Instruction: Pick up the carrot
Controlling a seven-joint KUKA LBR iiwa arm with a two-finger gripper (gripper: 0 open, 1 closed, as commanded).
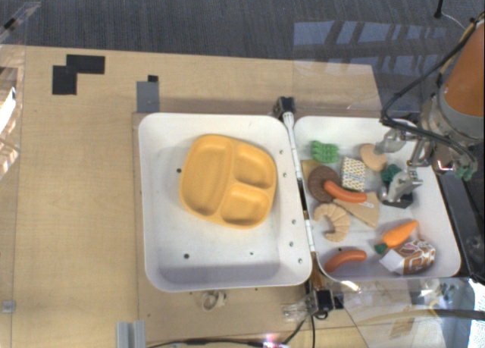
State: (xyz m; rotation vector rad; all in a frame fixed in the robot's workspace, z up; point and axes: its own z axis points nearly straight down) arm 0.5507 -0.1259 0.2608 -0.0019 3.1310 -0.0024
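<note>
On the bench [76, 210], two shallow white bins sit side by side, the left bin [163, 255] holding a yellow divided plate [227, 180] that lies slightly turned, its three compartments bare. The right bin [447, 244] is crowded with toy food. From the right edge the grey arm [462, 104], with its orange band showing at the top, reaches over this bin, and its gripper [399, 191] hangs low over the bin's right half, just above the floor; whether it is wide or narrow cannot be told from this slanted view, and nothing can be seen caught in it. The carrot [399, 233], orange with a green top at its left end, lies tilted near the front right of the right bin, below the gripper and apart from it, touching a brown and white carton [410, 257] just in front of it. A croissant [333, 220] lies near the bin's middle left, beside a tan wedge [365, 212]. A red sausage [345, 192] rests across a dark brown disc [319, 180], and a second sausage [344, 260] lies at the front. Toward the back are a green leafy piece [325, 152], a patterned cracker [352, 173] and a pale mushroom-like piece [372, 158].
</note>
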